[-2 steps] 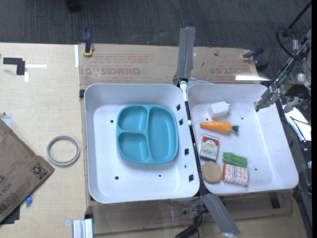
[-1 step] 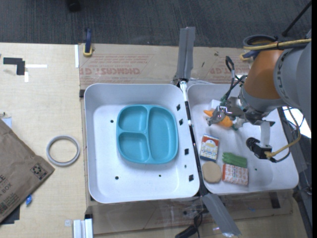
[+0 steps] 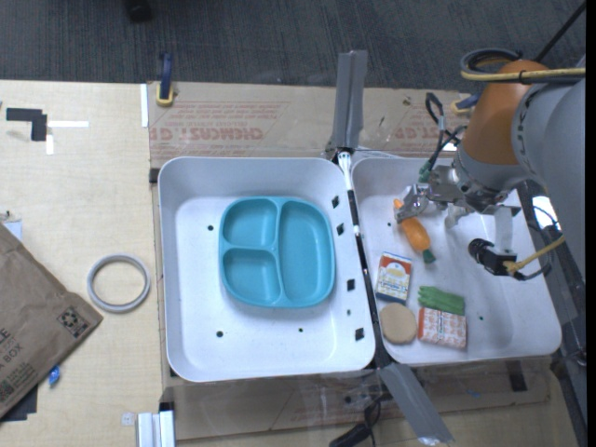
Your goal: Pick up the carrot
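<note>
carrot (image 3: 417, 236) lying in the right bin (image 3: 521, 343), long axis slanting down-right, green end lower. gripper (image 3: 415, 205) right at its upper end, just above-left. can't tell open or shut.

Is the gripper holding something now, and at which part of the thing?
It cannot be told. The gripper is at the upper end of the carrot, but a grip is not visible.
</note>
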Robot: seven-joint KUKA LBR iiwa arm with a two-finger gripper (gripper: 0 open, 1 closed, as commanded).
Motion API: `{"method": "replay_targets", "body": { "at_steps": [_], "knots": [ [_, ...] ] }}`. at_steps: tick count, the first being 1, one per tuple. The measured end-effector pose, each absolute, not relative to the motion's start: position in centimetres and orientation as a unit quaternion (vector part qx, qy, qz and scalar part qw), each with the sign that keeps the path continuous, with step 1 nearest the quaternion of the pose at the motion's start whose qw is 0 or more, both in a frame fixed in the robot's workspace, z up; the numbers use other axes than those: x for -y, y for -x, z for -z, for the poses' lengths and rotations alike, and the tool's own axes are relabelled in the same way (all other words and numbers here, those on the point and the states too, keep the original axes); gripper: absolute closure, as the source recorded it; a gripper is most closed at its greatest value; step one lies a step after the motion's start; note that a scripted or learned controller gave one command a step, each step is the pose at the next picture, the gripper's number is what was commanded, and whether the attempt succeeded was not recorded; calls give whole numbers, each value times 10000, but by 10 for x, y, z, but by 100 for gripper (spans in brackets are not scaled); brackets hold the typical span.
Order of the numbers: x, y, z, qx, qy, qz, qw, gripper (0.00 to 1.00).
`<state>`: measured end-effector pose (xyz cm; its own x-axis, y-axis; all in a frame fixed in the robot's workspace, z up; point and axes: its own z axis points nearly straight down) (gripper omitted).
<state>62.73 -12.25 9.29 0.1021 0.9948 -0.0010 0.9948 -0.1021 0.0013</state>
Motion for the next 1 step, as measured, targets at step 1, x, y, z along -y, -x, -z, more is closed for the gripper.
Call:
{"method": "replay_targets", "body": {
  "at_steps": [1],
  "knots": [
    [123, -627, -102, -6703, -7421, 0, 11, 100]
  ]
}}
